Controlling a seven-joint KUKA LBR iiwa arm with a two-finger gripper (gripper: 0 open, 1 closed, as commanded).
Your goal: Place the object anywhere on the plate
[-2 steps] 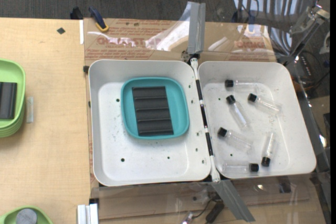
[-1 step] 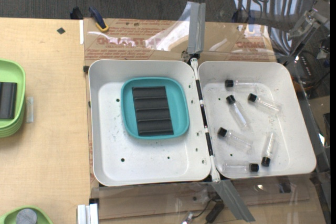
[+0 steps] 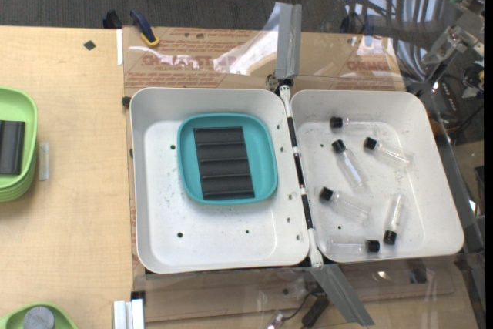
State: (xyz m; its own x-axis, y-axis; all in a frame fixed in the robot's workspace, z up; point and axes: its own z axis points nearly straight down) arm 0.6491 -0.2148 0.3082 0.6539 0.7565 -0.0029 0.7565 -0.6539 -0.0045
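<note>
While the square teal plate (image 3: 227,158) with a ribbed dark centre sits mid-frame in the left white bin (image 3: 154,227), six clear plastic vials with black caps (image 3: 348,162) lie scattered, well apart, in the right bin (image 3: 431,158). Bare white floor rings the plate.

Bins (image 3: 158,189) white, speckled. Plate (image 3: 227,158) teal, with dark grey ribbed insert (image 3: 223,161). Vials (image 3: 348,162) clear, black caps. Bench (image 3: 62,166) pale wood grain. Left-edge dish (image 3: 19,146) lime green, possibly plastic.
</note>
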